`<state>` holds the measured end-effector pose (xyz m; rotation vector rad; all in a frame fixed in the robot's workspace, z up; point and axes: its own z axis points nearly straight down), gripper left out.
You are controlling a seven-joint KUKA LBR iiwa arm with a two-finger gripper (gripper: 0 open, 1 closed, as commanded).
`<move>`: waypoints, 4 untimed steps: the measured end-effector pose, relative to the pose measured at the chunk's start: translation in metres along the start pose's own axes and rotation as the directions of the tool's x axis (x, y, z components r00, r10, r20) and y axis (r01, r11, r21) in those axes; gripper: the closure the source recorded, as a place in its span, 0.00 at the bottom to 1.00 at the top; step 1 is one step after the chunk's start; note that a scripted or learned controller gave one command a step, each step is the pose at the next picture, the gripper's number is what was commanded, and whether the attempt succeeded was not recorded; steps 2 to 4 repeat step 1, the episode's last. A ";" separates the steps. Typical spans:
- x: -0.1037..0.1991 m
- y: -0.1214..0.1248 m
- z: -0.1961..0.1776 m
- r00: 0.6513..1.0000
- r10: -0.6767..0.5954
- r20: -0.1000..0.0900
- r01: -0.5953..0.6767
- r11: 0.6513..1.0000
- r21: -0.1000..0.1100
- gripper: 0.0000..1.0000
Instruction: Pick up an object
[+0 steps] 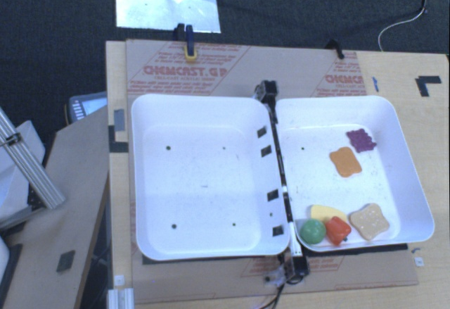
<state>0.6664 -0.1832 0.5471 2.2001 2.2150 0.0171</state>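
- No arm was over the bins, so you couldn't tell how the jaws stood.
- You'd best have targeted the orange slice (pixel 346 161) in the right bin (pixel 394 117), lying apart from the purple piece (pixel 360 139).

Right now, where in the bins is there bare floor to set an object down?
The left bin has bare floor. In the right bin, the stretch between the divider and orange piece is free. Its near edge is crowded: green ball, red piece, toast.
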 end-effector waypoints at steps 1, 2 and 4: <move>-0.023 -0.001 0.124 1.000 0.007 -0.008 -0.007 1.000 0.030 1.00; -0.023 -0.001 0.124 1.000 0.007 -0.008 -0.007 1.000 0.030 1.00; -0.023 -0.001 0.124 1.000 0.007 -0.008 -0.007 1.000 0.030 1.00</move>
